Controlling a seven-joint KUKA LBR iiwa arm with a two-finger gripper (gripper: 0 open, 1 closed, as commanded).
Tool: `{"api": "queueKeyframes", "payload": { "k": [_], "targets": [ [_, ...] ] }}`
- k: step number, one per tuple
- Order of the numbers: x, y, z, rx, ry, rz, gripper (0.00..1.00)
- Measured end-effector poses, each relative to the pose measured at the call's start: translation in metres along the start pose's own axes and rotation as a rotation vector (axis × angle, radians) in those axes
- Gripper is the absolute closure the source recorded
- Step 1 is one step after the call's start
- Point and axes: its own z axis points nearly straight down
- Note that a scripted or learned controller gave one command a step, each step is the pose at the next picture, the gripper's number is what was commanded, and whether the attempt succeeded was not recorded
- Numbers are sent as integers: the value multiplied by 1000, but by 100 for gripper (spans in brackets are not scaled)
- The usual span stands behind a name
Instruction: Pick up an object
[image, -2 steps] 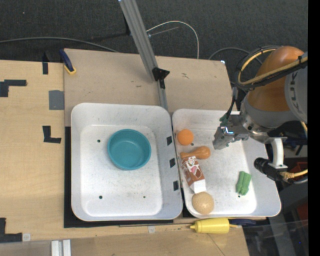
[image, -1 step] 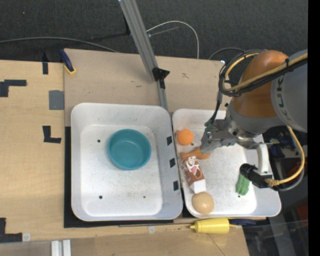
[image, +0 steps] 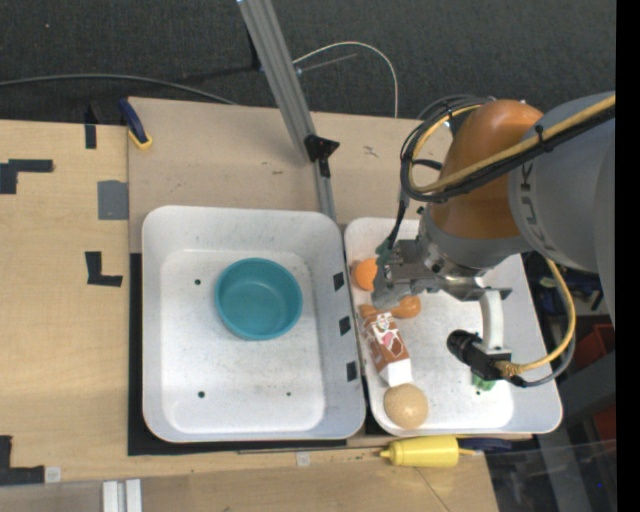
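1. At the far left lies bare wooden bench (image: 60, 330) with dark tape marks; nothing there concerns the pick.
2. The left bin (image: 170, 400) holds one thing, a teal bowl (image: 259, 298), sitting upright near the bin's middle, well apart from the arm.
3. A grey pole (image: 285, 85) slants down from the top to the seam between the bins.
4. The right bin (image: 530, 410) carries the likely targets, all crowded along its left wall: an orange ball (image: 364, 273) uppermost, a second orange piece (image: 407, 306) just beside it, a brown-and-white packet (image: 388, 347) below them, and a tan ball (image: 405, 406) nearest the front edge.
5. A yellow bottle-like object (image: 425, 452) lies on the bench just outside the right bin's front rim.
6. The gripper (image: 402, 272) hangs low over the two orange pieces, beside the orange ball. Whether it is spread or closed, and whether anything sits in it, I cannot tell; the wrist hides that from above.
7. My judgement: the step in hand is the descent and close on an orange piece. To do it well, centre on one piece alone, since the neighbours touch or nearly touch and a stray contact may roll the ball against the wall.
8. Keep clear of the bin's left wall, close gently, then lift straight up.
9. Rightmost, the grey arm (image: 570, 180) with its orange band (image: 490, 150) and looping cables overhangs the bin.
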Motion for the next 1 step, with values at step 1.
{"api": "queueKeyframes", "payload": {
  "k": [1],
  "targets": [
    [53,-9,14,2,-1,0,100]
  ]
}}
